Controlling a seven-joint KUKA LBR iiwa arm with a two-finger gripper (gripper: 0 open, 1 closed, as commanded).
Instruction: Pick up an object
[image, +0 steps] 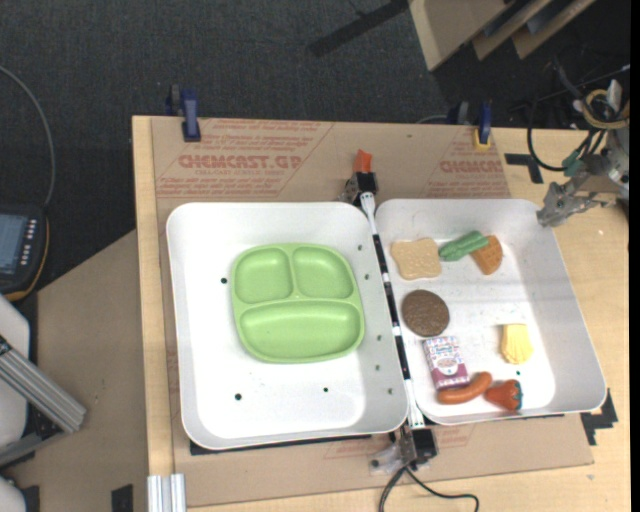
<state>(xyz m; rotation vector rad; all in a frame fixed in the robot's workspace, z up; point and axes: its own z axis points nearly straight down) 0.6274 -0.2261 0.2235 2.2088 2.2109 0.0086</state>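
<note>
Dark carpet surrounds a cardboard-topped bench (300, 160) carrying two shallow white bins side by side.

Item 1, left bin (200, 390): holds one green divided plate (296, 302), nothing on it.

Item 2, right bin (560, 300), candidates for your pick. Toast slice (415, 258) at 11 o'clock of the bin; green pod (462, 246) touching an orange piece (488, 256) at 12; brown round patty (426, 312) at 9; yellow corn piece (515, 343) at 4; pink carton (444, 359), sausage (465, 389) and red pepper (504, 396) crowded together at 6.

Item 3, gripper (562, 205): stands at the bin's 1 o'clock corner, outside the rim, well apart from every object. How wide its jaws stand, you cannot tell; nothing visible between them.

Hazards, as judged: a descent into the 6 o'clock cluster may catch two pieces, or push one under the bin wall. Flat toast and patty offer little edge, so the jaws may close on air. Pod and orange piece touch; gripping one may drag the other.
</note>
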